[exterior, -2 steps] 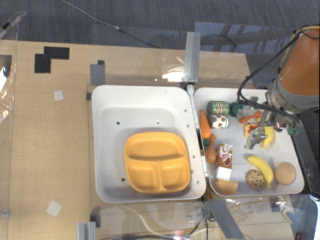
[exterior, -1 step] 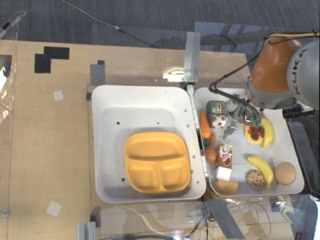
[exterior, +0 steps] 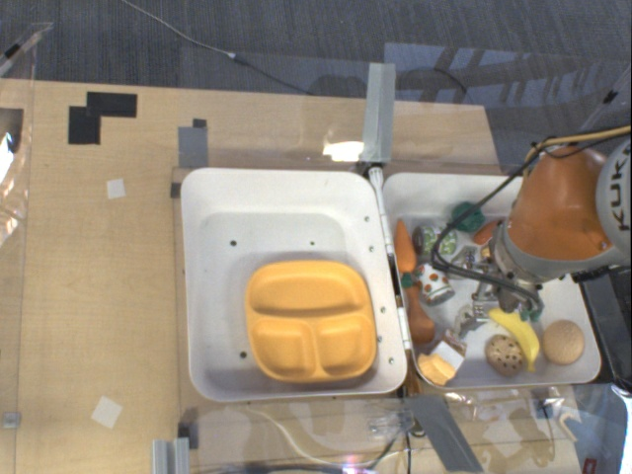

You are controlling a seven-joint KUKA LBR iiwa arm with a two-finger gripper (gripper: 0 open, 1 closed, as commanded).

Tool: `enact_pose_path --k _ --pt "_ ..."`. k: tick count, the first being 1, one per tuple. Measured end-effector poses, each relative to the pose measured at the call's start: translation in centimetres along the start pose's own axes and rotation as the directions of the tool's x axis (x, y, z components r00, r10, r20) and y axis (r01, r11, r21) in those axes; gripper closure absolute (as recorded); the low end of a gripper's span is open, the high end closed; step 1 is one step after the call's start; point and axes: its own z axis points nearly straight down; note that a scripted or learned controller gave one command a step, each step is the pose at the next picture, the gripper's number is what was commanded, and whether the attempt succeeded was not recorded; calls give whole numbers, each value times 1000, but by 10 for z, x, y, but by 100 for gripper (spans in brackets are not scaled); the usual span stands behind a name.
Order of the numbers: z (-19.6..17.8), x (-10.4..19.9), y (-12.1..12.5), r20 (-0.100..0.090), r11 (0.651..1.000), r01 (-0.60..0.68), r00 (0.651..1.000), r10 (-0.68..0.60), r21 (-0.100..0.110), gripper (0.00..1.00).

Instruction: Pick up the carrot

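The carrot (exterior: pixel 405 247) is a slim orange piece lying lengthwise along the left wall of the right bin (exterior: pixel 591 363), near its back. My gripper (exterior: pixel 466 282) hangs low over the middle of that bin, below the arm's orange band (exterior: pixel 558 210). It is to the right of the carrot and slightly nearer the front, among small toys. The carrot lies apart from the gripper, on the bin floor.
A yellow divided plate (exterior: pixel 311 319) sits in the left bin (exterior: pixel 207 265). The right bin also holds a banana (exterior: pixel 521 332), a tan ball (exterior: pixel 564 342), a speckled brown ball (exterior: pixel 504 355), a green item (exterior: pixel 465 213) and a brown piece (exterior: pixel 422 321) below the carrot.
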Motion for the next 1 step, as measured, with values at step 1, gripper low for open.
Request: enact_pose_path --k 1 --pt "-13 -4 1 8 1000 6 1000 -6 1 100"
